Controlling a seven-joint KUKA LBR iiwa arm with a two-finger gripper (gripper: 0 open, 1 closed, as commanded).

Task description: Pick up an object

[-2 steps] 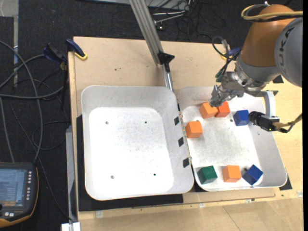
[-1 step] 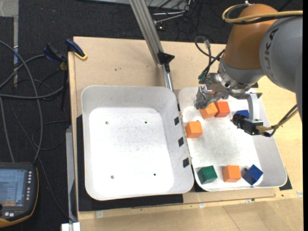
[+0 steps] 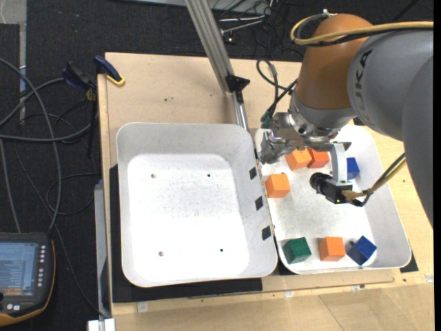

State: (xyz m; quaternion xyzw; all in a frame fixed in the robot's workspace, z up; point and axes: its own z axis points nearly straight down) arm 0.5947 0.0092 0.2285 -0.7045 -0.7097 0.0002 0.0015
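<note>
Step in hand, as judged: approach and selection, nothing lifted yet. Nearest the camera, along the front wall of the right-hand shallow white plastic bin (image 3: 396, 243), sit three small matte cubes in a row: a green cube (image 3: 298, 249), an orange cube (image 3: 331, 247), a blue cube (image 3: 361, 249), near each other but apart. Further in, a lone orange cube (image 3: 278, 185) lies by the bin's left wall. Beyond it, a pair of orange cubes (image 3: 308, 159) touch, and another blue cube (image 3: 351, 167) shows beside them, partly hidden. The gripper (image 3: 303, 143) hangs over that pair; whether it is spread or closed I cannot tell. Next move likely calls for a straight descent onto one cube. The left-hand white bin (image 3: 131, 143) is speckled, smooth.
</note>
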